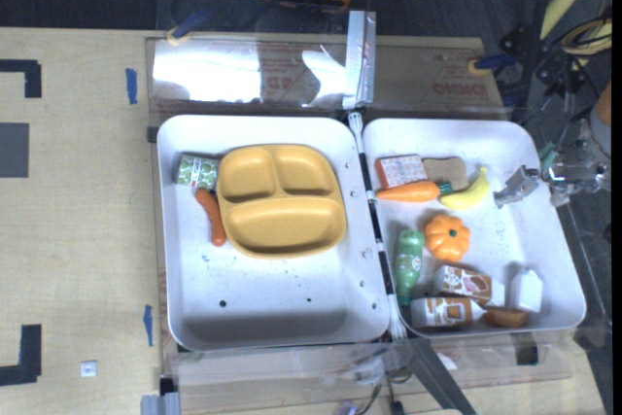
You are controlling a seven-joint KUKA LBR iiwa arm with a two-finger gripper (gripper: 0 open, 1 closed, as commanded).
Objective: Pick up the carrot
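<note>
1. The carrot (409,192) lies in the right bin (559,258), near its upper left corner, touching the banana (466,192).
2. The gripper (520,185) is at the bin's right side, well apart from the carrot.
3. I cannot tell if the jaws are released or clenched.

The robot's arm enters from the right edge of the view, only its metallic wrist end showing, held roughly level and aimed leftward. Its hand (512,189) hangs at the right-hand side, the grey fingers (518,180) pointing left and slightly downward with nothing between them. The picture is too blurred to tell how far apart the fingers stand.
</note>
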